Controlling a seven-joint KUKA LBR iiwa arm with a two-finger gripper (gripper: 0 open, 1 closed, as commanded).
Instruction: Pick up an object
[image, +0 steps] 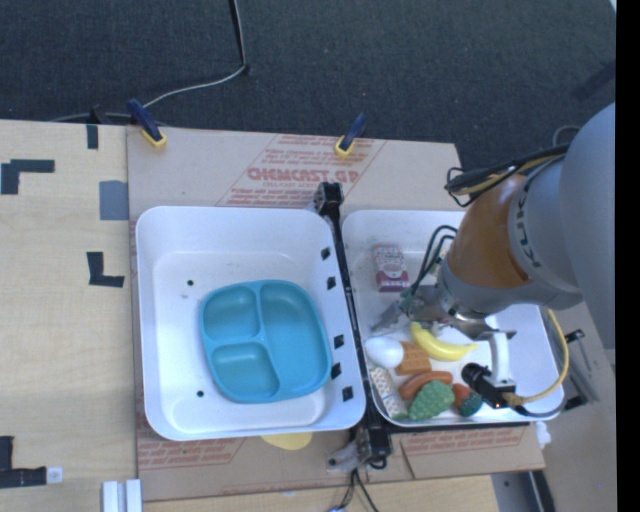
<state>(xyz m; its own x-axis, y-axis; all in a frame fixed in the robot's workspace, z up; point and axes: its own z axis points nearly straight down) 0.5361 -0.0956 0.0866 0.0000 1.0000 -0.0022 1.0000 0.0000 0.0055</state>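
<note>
One target candidate: curved yellow plastic banana (441, 345) in right-hand white bin (548, 350), long axis roughly left-right, directly beneath grey-and-orange arm wrist (490, 255). Gripper state: cannot tell, hidden under wrist.

Two white bins sit side by side on the bench (60, 300), over a sheet of cardboard (290, 170) held by two yellow-and-blue clamps. The left bin (160, 240) holds a blue divided plate (265, 338), lying flat near its middle. The right bin (540, 385) holds a heap of toy food: a yellow banana (440, 345), a white egg (383, 351), an orange carrot (425, 362), a green bumpy piece (432, 400) and a small printed packet (389, 265) (set apart, toward the far wall). The grey arm (530, 240) with its orange band hangs over this bin, its hand (412, 312) low, just beside the banana.
</note>
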